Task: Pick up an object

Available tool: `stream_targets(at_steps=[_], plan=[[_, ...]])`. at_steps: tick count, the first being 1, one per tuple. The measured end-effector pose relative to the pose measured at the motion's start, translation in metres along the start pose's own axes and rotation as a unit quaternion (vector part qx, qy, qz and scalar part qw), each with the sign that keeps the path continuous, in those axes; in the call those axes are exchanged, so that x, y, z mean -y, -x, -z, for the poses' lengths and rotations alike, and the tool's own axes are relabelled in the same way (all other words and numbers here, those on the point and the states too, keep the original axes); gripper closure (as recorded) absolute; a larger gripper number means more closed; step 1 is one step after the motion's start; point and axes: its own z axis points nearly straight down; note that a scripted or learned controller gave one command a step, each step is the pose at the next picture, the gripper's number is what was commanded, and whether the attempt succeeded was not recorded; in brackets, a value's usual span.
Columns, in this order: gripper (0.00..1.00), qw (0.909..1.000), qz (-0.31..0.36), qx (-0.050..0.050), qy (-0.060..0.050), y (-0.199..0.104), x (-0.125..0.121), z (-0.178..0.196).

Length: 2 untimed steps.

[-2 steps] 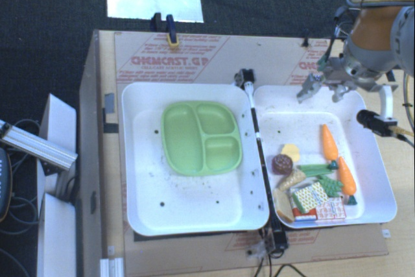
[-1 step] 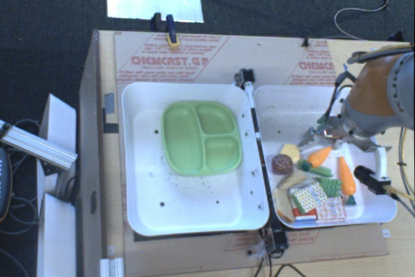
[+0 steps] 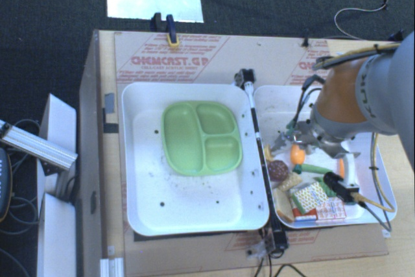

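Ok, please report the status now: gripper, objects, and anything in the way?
Gripper low in right bin, above orange object; grasp not confirmed. Small items heaped at near end. Green tray in left bin, apart.

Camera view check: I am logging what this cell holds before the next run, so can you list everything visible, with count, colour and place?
bins: two, white, side by side on the bench.
divided plate: one, pale green, three compartments, lying in the left bin.
orange ball-like item: one, orange, right bin, just below the end effector.
round item: one, dark reddish brown, right bin near the divider.
green stick-like item: one, green, right bin, lying flat.
small packets: a few, mixed red, green and white, front of the right bin; exact count unclear.
arm: one, grey with an orange band, reaching in from the right.
end effector: one, dark, low over the right bin.
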Motion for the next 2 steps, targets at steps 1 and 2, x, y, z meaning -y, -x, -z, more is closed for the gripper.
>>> stream_targets(at_steps=[1,2], plan=[[1.0,1.0,0.0,0.0,0.001,0.001,-0.001,0.01],[1.0,1.0,0.0,0.0,0.0,-0.058,0.077,0.1]])
